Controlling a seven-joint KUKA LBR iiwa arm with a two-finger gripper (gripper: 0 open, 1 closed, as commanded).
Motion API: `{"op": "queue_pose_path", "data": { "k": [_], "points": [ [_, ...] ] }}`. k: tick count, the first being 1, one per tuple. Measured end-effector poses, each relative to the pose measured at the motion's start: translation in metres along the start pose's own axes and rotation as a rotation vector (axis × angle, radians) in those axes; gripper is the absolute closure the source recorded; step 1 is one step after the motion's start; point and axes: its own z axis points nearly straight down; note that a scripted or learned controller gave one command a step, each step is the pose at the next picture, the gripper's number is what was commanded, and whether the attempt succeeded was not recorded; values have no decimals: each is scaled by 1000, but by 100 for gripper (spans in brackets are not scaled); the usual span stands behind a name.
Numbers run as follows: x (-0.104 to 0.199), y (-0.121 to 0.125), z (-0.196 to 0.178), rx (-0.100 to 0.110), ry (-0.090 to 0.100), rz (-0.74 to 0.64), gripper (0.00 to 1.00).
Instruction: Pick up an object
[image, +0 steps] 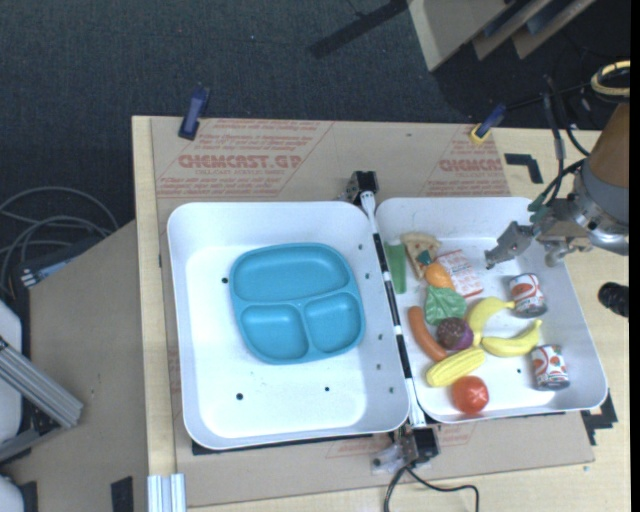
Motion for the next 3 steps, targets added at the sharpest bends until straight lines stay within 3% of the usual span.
{"op": "queue_pose_path", "data": {
  "k": [1, 2, 3],
  "points": [
    [16, -25, 134, 0, -1, 0, 0],
    [16, -24, 125, -2, -1, 1, 100],
    [85, -26, -27, -2, 1, -1, 100]
  ]
}}
